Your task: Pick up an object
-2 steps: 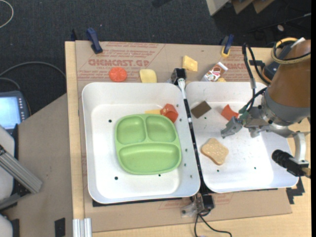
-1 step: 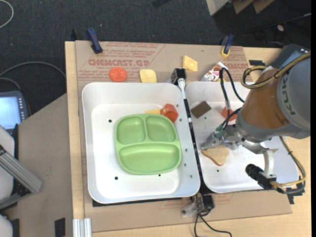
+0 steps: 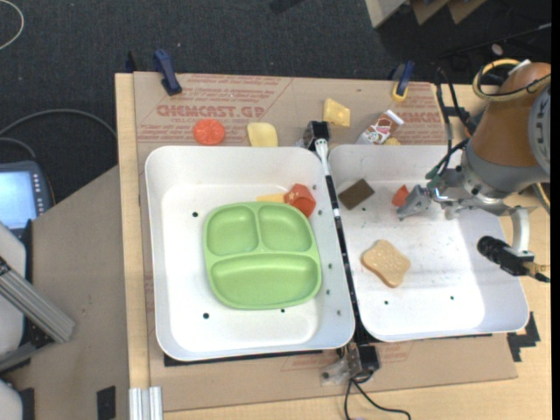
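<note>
I saw the gripper in the right bin, fingers slightly parted, gripping nothing I could make out; a small red object touched them, bread slice nearby.

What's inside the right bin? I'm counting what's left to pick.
In the right bin: toast slice, brown block, small red piece. The arm covers the bin's far right corner.

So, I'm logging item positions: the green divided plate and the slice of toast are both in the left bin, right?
Not quite. The camera view shows the green divided plate in the left bin, but the slice of toast lies in the right bin, apart from the plate.
</note>
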